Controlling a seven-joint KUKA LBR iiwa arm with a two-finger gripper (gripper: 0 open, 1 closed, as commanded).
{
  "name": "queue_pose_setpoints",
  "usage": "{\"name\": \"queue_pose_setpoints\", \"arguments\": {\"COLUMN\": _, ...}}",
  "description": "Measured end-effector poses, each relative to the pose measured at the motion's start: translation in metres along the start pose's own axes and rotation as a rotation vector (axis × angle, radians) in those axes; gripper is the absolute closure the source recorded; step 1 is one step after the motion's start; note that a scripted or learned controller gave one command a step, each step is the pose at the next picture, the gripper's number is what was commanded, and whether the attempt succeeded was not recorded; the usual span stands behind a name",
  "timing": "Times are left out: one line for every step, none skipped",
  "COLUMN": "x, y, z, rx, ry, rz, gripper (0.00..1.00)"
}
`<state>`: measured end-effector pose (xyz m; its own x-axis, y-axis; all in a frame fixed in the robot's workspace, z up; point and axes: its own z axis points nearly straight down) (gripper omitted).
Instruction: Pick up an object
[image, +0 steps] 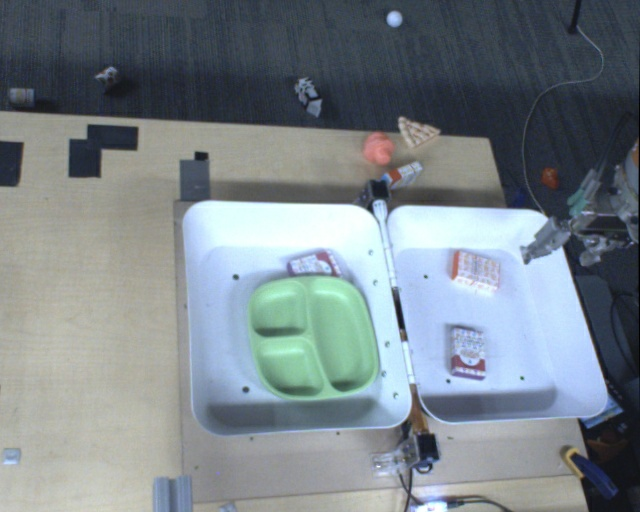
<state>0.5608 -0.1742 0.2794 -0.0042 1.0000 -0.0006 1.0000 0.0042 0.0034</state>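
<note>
Your gripper (548, 243) sits at the far-right upper corner of the right bin (580, 330), just over its rim, nothing between the fingers; the view is too small and slanted to say whether they're apart or together, so I cannot tell. Nearest candidate is the orange-and-white packet (474, 271), lying to the gripper's left and slightly toward the view's bottom, flat on the bin floor, long axis roughly left-right with a slight tilt. Second option, the red-and-white carton (467, 352), lies further toward the view's bottom, below the packet, long axis about up-down in the view; the two are apart, not touching. Path from gripper to packet looks open, bare bin floor between them. Left bin (205, 300) holds a green divided tray (312, 336) with a small red-and-white packet (313, 264) at its top edge, touching or just beside the tray, can't tell which; that one's well apart from the gripper and across the divider between bins. Outside the bins on the bench: a pink ball (377, 148), a pizza-slice toy (418, 131), a small tube (404, 176), none in your way. Judgement: go for the orange-and-white packet, shortest reach, clear around it.
</note>
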Motion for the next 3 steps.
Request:
{"name": "queue_pose_setpoints", "arguments": {"x": 0.038, "y": -0.016, "z": 0.145, "rx": 0.004, "ry": 0.002, "rz": 0.001, "gripper": 0.00}}
{"name": "queue_pose_setpoints", "arguments": {"x": 0.050, "y": -0.041, "z": 0.192, "rx": -0.005, "ry": -0.001, "rz": 0.003, "gripper": 0.00}}
{"name": "queue_pose_setpoints", "arguments": {"x": 0.050, "y": -0.039, "z": 0.181, "rx": -0.012, "ry": -0.003, "rz": 0.001, "gripper": 1.00}}
